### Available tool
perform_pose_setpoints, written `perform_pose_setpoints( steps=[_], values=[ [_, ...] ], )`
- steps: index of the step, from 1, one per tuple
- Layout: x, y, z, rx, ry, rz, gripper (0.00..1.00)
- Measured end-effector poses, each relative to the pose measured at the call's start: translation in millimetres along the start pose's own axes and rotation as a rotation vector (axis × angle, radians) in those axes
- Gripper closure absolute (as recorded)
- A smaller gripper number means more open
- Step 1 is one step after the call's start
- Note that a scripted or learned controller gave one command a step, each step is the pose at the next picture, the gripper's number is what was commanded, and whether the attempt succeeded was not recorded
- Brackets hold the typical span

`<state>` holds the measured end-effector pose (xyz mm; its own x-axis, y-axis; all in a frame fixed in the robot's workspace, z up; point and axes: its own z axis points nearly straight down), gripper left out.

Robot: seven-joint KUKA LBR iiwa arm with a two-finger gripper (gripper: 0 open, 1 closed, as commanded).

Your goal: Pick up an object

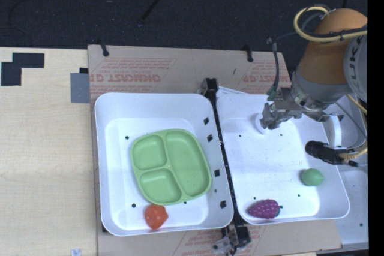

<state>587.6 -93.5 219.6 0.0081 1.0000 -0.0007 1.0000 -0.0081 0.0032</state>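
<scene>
My gripper [273,118] hangs low over the far left part of the right bin [288,147]. A small pale object [262,125] lies on the bin floor just at its tip; whether they touch I cannot tell. A green ball [312,177] rests near the right bin's right wall. A purple bunch of grapes [264,208] lies at its front edge. Both are well apart from the gripper. In the left bin [114,129], a red-orange toy [156,216] sits at the front.
A green three-compartment plate [171,166] takes up the middle of the left bin. A black clamp rail [217,147] runs between the bins. A black part with cables [327,153] juts over the right bin's right side, below the arm.
</scene>
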Motion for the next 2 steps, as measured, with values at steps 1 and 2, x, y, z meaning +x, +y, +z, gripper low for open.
perform_pose_setpoints(
  steps=[1,2],
  values=[
    [-1.0,-0.8,-63.7,-0.001,0.0,-0.008,1.0],
    [-1.9,-0.8,-68.9,0.004,0.001,-0.009,1.0]
  ],
)
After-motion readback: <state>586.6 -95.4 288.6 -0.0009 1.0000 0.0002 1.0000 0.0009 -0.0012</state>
